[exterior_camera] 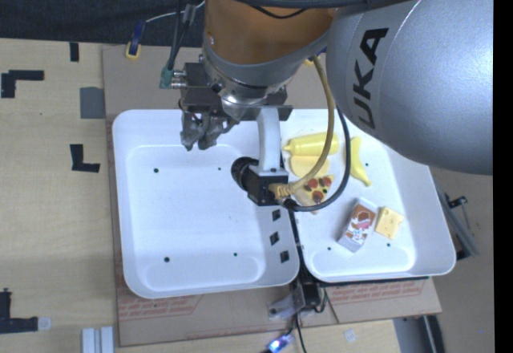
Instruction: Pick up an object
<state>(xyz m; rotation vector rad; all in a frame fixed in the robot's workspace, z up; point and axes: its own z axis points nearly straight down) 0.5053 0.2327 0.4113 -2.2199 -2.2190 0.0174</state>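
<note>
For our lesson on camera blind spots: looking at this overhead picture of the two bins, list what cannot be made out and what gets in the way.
- Yellow items in the right bin: camera view, partly covered by a cable and the white mount; their full shape is unclear.
- Round spotted item: half hidden behind the black part.
- Small carton: print too small to read.
- Right bin's far corner: hidden by the grey arm.

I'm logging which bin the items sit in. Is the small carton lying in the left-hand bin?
No. The small carton lies in the right-hand bin, beside the yellow cheese wedge.
</note>
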